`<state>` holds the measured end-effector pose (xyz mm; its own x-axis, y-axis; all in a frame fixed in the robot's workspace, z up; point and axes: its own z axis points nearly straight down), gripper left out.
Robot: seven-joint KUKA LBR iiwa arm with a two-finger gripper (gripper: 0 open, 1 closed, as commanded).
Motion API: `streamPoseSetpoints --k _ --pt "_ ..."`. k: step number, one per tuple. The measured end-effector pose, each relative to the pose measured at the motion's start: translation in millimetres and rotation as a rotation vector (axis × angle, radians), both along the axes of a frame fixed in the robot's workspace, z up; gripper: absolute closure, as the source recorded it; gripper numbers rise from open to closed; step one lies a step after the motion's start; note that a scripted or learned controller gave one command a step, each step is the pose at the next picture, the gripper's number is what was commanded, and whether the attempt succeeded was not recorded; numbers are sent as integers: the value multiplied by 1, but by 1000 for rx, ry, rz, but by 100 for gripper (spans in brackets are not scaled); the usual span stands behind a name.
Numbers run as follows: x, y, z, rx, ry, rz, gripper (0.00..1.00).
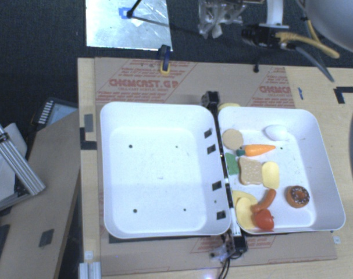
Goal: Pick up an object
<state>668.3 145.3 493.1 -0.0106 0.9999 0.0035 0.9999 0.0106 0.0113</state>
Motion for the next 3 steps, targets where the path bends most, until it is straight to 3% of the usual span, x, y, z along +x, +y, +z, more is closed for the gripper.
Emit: streamPoseSetpoints --k 1,2,3 --pt "-40 49 24 -1 7 -2 100" --pt "-45 89 -131 -7 25 -3 100" --pt "-97 89 -257 -8 27 -9 100"
